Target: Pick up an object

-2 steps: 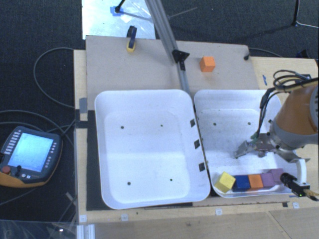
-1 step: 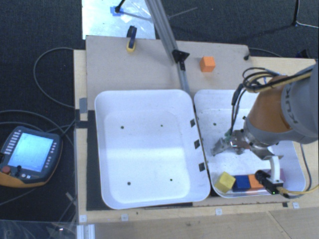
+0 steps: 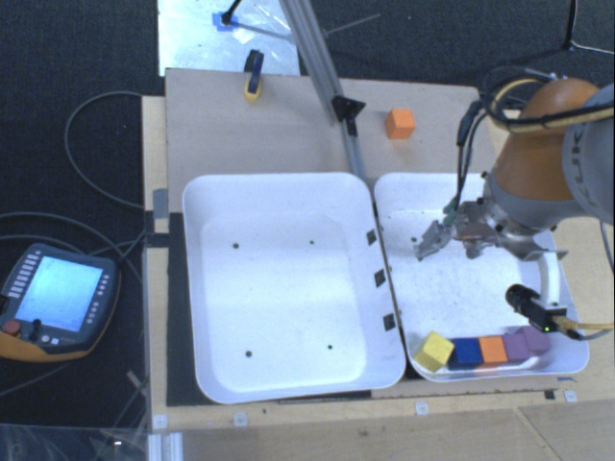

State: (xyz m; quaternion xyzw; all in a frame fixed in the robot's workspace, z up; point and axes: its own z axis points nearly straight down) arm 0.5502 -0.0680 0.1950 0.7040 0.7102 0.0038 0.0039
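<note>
Lining the near rim of the right bin (image 3: 480, 257) are four blocks in a row: a yellow block (image 3: 434, 351), a blue block (image 3: 468, 352), an orange block (image 3: 493, 350) and a purple block (image 3: 524, 343), each touching or just beside its neighbour. These are the likeliest things to pick. Above them, further into the same bin, the end effector (image 3: 432, 239) hangs over bare white floor, well apart from the row — whether it is spread or pressed together I cannot tell, and nothing shows between its tips. The left bin (image 3: 279, 277) lies beside it across the shared rims. Further back on the table (image 3: 288, 123) sits a lone orange cube (image 3: 401, 123), outside both bins.

By my reading the task is at the approach step, with no grasp made. The next move calls for travel toward the near rim, then a descent onto one block — the yellow one at the row's end looks least crowded.
</note>
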